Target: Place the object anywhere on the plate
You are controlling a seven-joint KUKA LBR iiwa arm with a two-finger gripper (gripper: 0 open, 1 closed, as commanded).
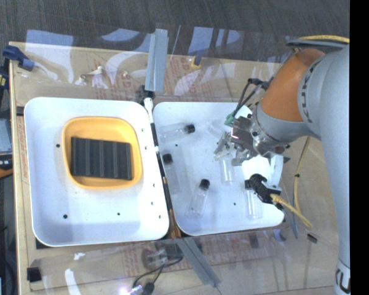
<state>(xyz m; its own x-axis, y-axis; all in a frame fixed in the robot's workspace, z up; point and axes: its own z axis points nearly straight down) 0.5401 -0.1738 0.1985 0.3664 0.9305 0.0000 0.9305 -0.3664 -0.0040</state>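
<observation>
Vials: several small clear vials with black caps lie in the right bin (190, 223), well apart from one another.
Vial, upper left (183, 129): lies on its side near the bin's top left corner, cap toward the right.
Vial, lower centre (200, 196): lies tilted, cap uppermost in the view, in the lower middle of the bin.
Vial, centre right (227, 171): lies just below the gripper; whether it touches the gripper cannot be told.
Vial, lower right (253, 195): lies near the bin's right wall, black cap at its upper end.
Loose cap (166, 158): a small black piece beside the bin's left wall.
Plate (102, 153): yellow, with rounded corners and a dark ribbed centre; sits in the left bin (80, 223), upper middle; no vial rests on it.
Gripper (232, 147): low over the right bin's upper right area, beside the centre-right vial.
Jaws: the opening cannot be told from this view, nor whether anything is held.
Arm (307, 91): grey with an orange band, reaches in from the right over the right bin.
Bins: side by side, touching along the middle, on the desk (111, 72).
</observation>
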